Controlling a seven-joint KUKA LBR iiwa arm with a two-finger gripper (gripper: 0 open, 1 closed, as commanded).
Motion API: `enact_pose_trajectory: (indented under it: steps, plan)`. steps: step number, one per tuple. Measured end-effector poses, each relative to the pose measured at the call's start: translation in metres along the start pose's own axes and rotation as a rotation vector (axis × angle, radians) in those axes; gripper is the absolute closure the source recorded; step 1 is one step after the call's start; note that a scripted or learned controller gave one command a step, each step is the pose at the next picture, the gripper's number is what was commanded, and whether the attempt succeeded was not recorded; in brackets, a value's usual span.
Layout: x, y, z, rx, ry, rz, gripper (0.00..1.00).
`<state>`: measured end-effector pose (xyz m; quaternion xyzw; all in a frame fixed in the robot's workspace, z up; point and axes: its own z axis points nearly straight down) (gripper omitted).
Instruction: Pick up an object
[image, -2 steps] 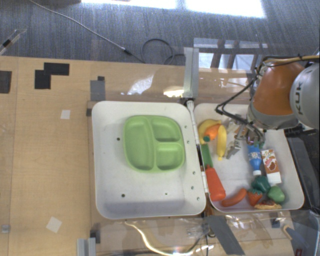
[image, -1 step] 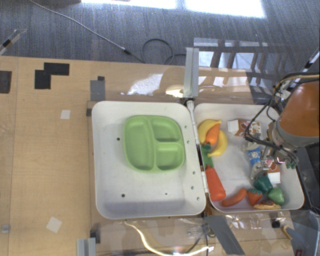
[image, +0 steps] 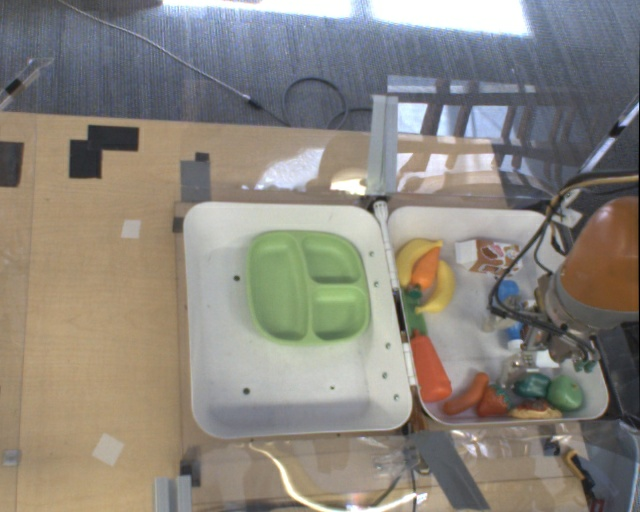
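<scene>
Right bin (image: 470, 310), used here as the landmark. The likeliest pick is the large orange carrot (image: 431, 367), lying flat against the bin's left wall in the near half. Its long axis runs roughly along that wall, slightly slanted: green stub end toward the far side, blunt orange end toward the near edge.

A second, smaller carrot (image: 425, 268) lies in the bin's far left corner, across a yellow banana (image: 437, 285), its narrow tip pointing to the far side.

Along the bin's near edge: a reddish sausage-shaped piece (image: 466, 395), long axis slanting up to the right, then a red piece (image: 492, 403) touching it, then dark green items (image: 533, 384) and a lighter green one (image: 566, 392) toward the near right corner.

My tool (image: 527, 352) is low over the bin's near right part, just above the green items. I cannot tell how it is set; cables and the wrist clutter it.

A brown-printed packet (image: 493, 256) lies near the bin's far wall.

Left of the right bin, touching it, sits the left bin (image: 215, 300), holding a green divided plate (image: 307, 286). Both rest on the tabletop (image: 90, 300).
</scene>
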<state>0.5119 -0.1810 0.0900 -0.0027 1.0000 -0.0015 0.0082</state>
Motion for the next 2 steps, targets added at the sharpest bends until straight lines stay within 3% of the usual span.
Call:
enact_pose_trajectory:
  steps: [1, 2]
  plan:
    - [-0.088, 0.037, 0.002, 0.000, 0.004, 0.163, 0.00]
    - [-0.012, -0.005, 0.000, 0.000, 0.002, 0.031, 0.00]
